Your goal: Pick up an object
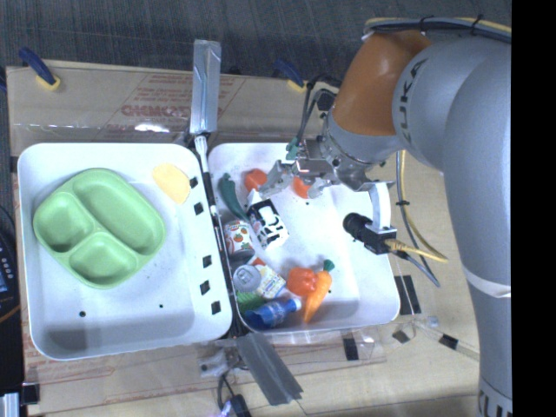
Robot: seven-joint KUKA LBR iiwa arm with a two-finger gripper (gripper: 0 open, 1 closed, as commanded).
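Observation:
My gripper hangs low over the back of the right bin, and it looks open. A small red-orange object shows in the gap between the fingers; whether they touch it I cannot tell. A second red-orange piece lies just to its left. A black-and-white box sits in front of the gripper, near a dark teal item and a small can.
At the right bin's front lie an orange pepper, a carrot, a blue bottle and a tin. The left bin holds a green divided plate and a yellow piece. The arm covers the right bin's far right side.

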